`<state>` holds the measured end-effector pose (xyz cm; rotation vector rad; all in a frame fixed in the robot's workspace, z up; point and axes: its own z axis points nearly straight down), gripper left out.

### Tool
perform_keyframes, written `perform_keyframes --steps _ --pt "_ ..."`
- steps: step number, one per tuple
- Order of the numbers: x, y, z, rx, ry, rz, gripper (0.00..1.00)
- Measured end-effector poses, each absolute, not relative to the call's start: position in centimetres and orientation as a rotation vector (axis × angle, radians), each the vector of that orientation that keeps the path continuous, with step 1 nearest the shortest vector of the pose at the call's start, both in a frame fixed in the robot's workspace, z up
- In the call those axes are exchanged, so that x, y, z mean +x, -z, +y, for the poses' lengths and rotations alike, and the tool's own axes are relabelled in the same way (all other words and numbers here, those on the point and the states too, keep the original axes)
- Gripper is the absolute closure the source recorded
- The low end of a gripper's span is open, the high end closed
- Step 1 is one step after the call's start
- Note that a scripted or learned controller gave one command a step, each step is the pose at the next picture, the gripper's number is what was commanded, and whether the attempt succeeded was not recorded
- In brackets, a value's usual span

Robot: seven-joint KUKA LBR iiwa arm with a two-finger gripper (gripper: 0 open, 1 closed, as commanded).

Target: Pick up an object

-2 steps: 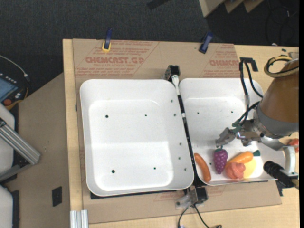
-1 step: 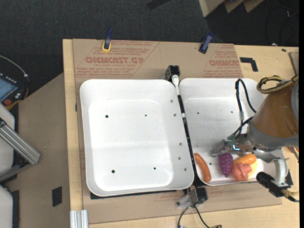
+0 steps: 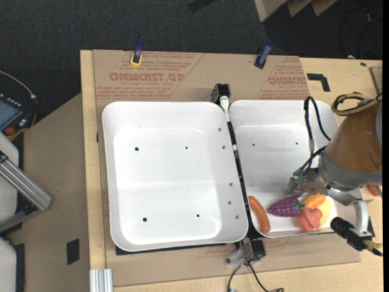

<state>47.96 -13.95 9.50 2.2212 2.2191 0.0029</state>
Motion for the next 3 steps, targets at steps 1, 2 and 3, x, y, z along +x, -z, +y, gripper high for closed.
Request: perform_keyframes --steps 1,2,3 --pt "47.9 -9.5 -13.9 2.222 -0.003 2.219 0.00" --pt "48.6 -22.8 -21.0 2.214 -0.005 2.203 0.00" --pt "49.1 -26.8 -15.0 2.212 -0.005 2.223 0.00"
